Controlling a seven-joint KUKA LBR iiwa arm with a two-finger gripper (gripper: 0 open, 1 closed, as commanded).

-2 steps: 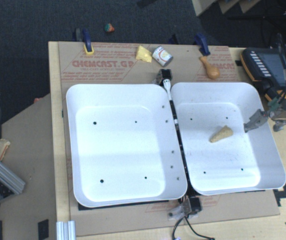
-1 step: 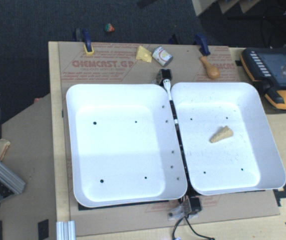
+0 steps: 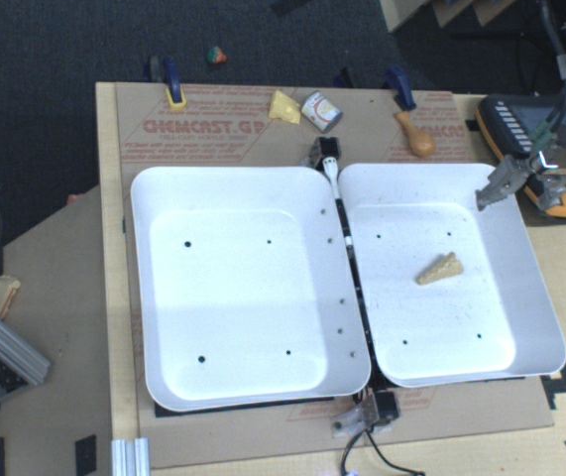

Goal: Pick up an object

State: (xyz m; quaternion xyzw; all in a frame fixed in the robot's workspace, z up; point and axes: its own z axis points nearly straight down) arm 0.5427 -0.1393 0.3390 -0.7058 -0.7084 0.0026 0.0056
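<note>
A tan wedge-shaped piece [image 3: 440,269] lies flat in the right bin [image 3: 520,310], a little right of its middle. The gripper [image 3: 495,186] reaches in at the bin's upper right corner as a grey angled part over the rim. It hangs well up and right of the wedge, apart from it. Nothing shows between it and the bin floor. The left bin [image 3: 164,296] holds no object.
Behind the bins on the brown board lie a yellow chunk [image 3: 284,108], a small box [image 3: 320,111] and a wooden-handled tool [image 3: 414,134]. A black-and-white pen [image 3: 328,157] sits at the gap between the bins. Blue clamps [image 3: 171,79] hold the board. A black device [image 3: 512,125] stands at far right.
</note>
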